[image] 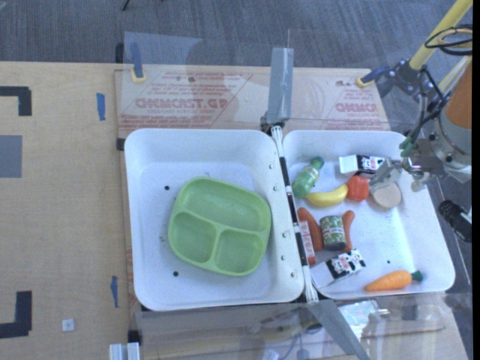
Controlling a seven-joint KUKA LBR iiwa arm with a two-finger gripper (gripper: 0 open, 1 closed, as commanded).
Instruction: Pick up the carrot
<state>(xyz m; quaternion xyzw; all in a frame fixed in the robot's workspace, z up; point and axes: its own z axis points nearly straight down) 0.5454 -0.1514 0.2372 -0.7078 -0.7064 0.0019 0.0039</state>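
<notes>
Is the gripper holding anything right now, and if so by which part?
Nothing is held. The gripper is above the right bin's upper area; the carrot lies untouched near the bottom edge.

Red print across a cardboard sheet (187,100) lying behind the left bin reads roughly "CHEMCAST GP", with smaller red lines above and below it too fine to make out. A second cardboard sheet (349,103) behind the right bin carries the start of the same red word, "CHEMC...", before it runs out of clear sight. A small green can (332,231) and two black-and-white cartons (346,263) (363,162) in the right bin bear labels, but their lettering is too small to read.
</notes>
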